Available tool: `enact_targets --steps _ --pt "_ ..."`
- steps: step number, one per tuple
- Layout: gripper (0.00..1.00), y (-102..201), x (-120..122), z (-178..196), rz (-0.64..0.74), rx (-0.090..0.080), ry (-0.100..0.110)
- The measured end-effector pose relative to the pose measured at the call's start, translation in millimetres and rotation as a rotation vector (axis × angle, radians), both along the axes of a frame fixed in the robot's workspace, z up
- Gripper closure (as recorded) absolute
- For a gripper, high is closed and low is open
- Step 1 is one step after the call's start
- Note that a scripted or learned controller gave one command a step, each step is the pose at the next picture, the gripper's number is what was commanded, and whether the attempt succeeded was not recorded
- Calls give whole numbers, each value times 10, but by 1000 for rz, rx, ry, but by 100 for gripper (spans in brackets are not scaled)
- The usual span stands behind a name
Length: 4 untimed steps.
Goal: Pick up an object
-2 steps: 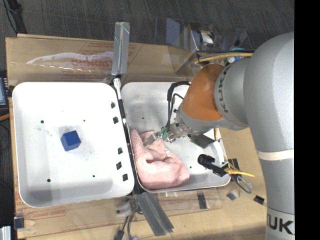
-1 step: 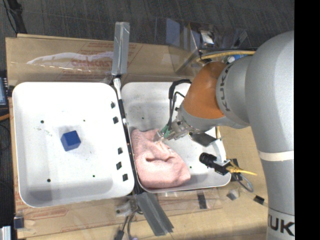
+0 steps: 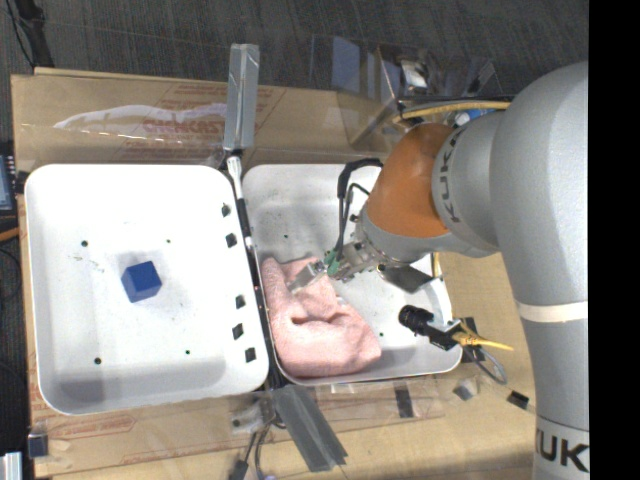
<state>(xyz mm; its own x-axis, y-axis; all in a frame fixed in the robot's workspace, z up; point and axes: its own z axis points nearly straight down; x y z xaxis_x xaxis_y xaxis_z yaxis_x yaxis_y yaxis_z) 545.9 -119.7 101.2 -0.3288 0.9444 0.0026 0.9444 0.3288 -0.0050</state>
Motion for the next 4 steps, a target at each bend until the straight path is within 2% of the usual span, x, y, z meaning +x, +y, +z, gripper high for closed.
enact_targets --steps 1,2,3,4 --pt "0 -72 -214 -96 10 0 -4" --pt "100 -68 -208 0 12 1 -2" --pt "0 -69 -208 1 12 1 -3" --pt "0 -69 -208 1 12 1 -3"
